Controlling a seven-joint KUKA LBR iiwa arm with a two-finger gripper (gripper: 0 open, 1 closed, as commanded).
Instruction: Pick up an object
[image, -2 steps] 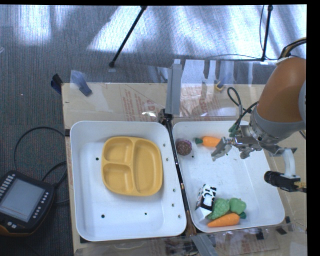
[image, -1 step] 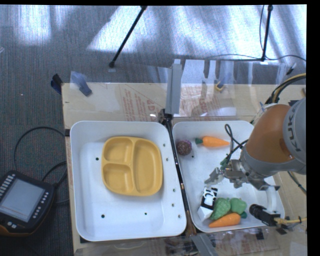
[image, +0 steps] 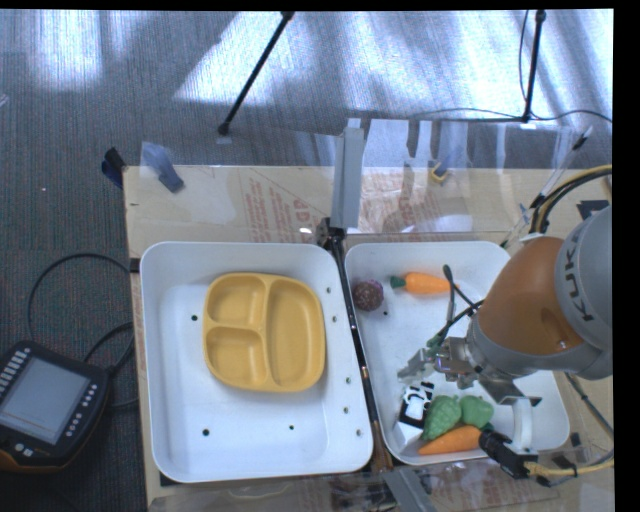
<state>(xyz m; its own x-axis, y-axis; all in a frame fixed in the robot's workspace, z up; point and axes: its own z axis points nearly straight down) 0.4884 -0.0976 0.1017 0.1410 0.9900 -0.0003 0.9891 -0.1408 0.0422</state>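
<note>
2 carrots (image: 427, 284), 1 purple ball (image: 367, 294), 1 yellow tray (image: 265, 332).

Daylight falls in pale stripes across the grey carpeted floor (image: 150, 60) up top; the two shallow white plastic bins (image: 170, 290) glare slightly (picture soft, bluish throughout).

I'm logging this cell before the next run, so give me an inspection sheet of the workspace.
Surface: two white bins, left bin and right bin, side by side on the bench.
Job's things: upper carrot, purple ball, lower carrot, green toy, all in the right bin.
Clutter: yellow divided plate in the left bin.
Grippers: gripper over the right bin; finger state unclear.
Cables: lead to the pendant.
Surroundings: pendant on carpet, stand legs behind.
</note>
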